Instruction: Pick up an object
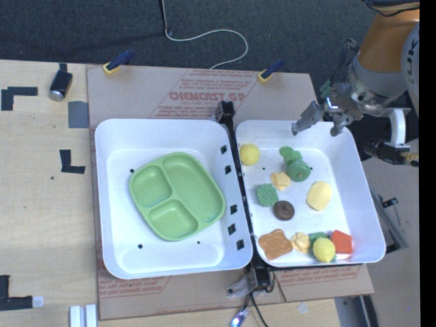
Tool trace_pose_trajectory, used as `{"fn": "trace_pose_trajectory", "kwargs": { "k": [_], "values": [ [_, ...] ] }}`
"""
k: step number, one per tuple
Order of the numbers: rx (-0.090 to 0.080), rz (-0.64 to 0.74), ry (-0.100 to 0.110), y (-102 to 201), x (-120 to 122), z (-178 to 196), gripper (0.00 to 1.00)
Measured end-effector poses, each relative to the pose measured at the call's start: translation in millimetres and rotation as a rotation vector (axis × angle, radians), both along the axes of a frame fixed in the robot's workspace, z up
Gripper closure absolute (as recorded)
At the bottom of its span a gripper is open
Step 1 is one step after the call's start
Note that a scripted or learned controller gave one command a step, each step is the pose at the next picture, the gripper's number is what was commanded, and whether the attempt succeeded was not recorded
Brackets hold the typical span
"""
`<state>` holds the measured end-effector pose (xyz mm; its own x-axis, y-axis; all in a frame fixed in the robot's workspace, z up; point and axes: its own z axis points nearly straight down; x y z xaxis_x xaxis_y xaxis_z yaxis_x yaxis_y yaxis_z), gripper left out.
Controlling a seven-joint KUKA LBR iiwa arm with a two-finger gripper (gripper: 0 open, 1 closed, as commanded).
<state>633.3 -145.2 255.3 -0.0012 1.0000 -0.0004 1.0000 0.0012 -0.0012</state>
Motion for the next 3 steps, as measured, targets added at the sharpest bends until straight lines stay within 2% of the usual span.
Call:
{"fn": "trace_pose_trajectory", "kwargs": {
  "k": [1,2,3],
  "values": [
    [0.004,0.000,0.013,25.9,-35.1,-120.9,0.00],
    [-0.005,0.002,-0.004,51.4,-18.5,-171.1,0.00],
    [0.002,0.000,-0.003,72.7,-103.4,-65.1,0.00]
  ]
}}
